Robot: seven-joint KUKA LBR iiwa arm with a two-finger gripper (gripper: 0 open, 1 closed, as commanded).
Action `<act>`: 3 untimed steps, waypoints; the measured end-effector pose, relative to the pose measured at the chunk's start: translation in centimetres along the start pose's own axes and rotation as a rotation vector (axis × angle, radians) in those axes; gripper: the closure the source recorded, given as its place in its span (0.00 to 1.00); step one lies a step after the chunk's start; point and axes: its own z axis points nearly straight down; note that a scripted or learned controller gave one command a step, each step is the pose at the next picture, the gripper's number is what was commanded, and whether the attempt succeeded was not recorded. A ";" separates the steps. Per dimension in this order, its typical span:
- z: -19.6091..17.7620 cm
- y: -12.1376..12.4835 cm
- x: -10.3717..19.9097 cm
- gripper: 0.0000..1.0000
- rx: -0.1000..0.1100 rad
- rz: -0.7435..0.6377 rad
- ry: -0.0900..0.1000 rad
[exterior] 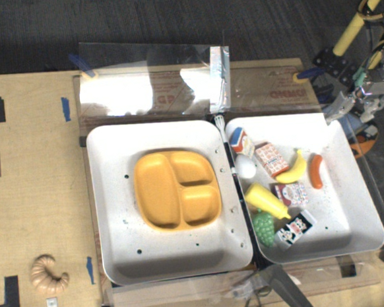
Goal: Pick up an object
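The right white bin [361,199] holds several toy foods. A yellow banana [296,168] lies beside a red sausage [316,171]. Toward the divider sit a white egg [246,168], a red and blue carton [239,141] and a pink patterned box [268,158]. Nearer the front are a yellow corn-like piece [267,201], a purple packet [292,192], a green knobbly ball [264,228] and a black and white carton [295,229]. My gripper [361,101] hangs at the far right corner of this bin, outside its rim and apart from all the objects.
The left white bin [110,209] holds a yellow divided plate [177,188]. A toy croissant [49,273] lies on the wooden bench at lower left. A clear plastic sheet [153,80] stands behind the bins. Yellow cables [357,20] run at top right.
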 end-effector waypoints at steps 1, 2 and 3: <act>0.6 3.5 5.9 0.00 -0.004 -0.333 -0.001; 13.4 -3.4 0.9 0.00 0.009 -0.285 0.002; 17.7 -4.1 0.9 0.00 -0.017 -0.165 -0.004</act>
